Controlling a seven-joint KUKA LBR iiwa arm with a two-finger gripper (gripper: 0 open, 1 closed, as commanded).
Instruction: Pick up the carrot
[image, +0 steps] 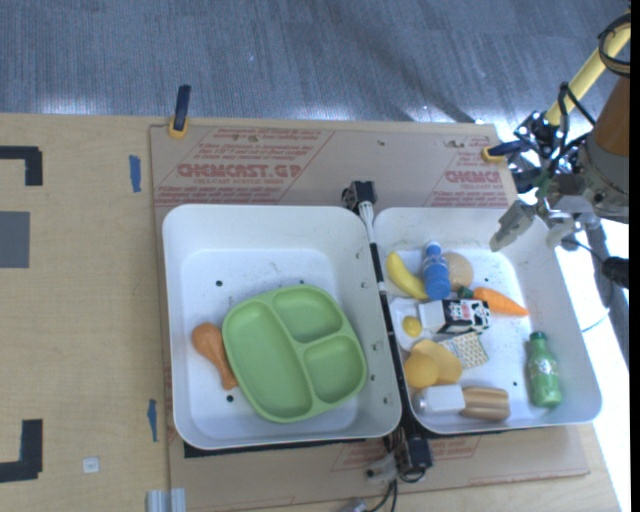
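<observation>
Left bin (190, 250): a green three-compartment plate (293, 352) is sitting in the middle, and an orange drumstick-shaped toy (213, 350) is lying against its left edge, part tucked under the rim. Nothing there is involved in the task.

Right bin (575, 330): clutter is packing the centre. A yellow banana (403, 274) is lying beside a blue bottle (435, 272), with a tan round piece (460, 268) behind it. Below them a black-and-white carton (458, 315) is sitting next to the carrot (499, 301), which is lying flat with its tip pointing toward the bin's right wall and its blunt end touching the carton. Its right side is looking free, so that's likely the accessible approach. Further down: a yellow cup-like toy (432, 365), a waffle-patterned piece (467, 349), a bread-like block (486, 402), and a green bottle (543, 368) near the right wall.

Gripper (533, 228) is hanging over the bin's upper right corner, well above and to the right of the carrot, not touching anything. Jaws are standing apart, nothing between them — consistent with a pre-grasp pose. Judgement: the pick is not yet done; the neighbouring carton is posing a collision risk on descent.
</observation>
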